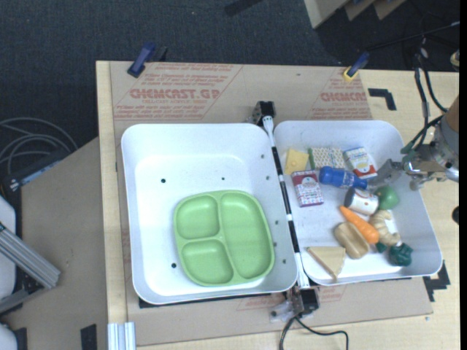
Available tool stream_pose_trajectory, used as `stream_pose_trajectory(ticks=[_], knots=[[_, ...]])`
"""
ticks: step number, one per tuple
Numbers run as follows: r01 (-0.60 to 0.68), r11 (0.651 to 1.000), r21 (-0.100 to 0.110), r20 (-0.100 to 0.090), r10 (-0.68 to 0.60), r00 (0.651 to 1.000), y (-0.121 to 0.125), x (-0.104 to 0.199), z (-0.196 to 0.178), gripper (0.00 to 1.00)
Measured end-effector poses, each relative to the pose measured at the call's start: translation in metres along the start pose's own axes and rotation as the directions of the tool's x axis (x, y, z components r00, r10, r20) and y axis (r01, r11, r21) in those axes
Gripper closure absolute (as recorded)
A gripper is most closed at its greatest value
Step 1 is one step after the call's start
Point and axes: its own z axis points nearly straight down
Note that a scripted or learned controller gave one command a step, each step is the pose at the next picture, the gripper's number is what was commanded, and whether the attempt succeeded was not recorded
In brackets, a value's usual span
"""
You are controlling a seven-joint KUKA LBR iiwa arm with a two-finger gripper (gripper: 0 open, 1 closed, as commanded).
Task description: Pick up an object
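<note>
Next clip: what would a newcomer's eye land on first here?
Probably the green divided plate, alone in the left bin. Next, the clutter of small toy foods in the right bin, including an orange carrot and a red carton, with the gripper at that bin's right edge.

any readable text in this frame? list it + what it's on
"CHEMCAST GP": red print on the brown board under the bins, left side; last letters unclear.
The same red print repeats on the board's right side, partly cut off by the bin.
Red packet, small box in the right bin: print too small to read.
</note>
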Motion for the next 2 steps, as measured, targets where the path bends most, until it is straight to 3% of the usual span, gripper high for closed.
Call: stream_pose_trajectory(ticks=[1,2], knots=[[0.000,1.000,-0.002,0.001,0.000,1.000,0.015,0.003,0.106,0.00],[0.001,1.000,0.003,-0.002,-0.001,1.000,-0.020,0.051,0.125,0.00]])
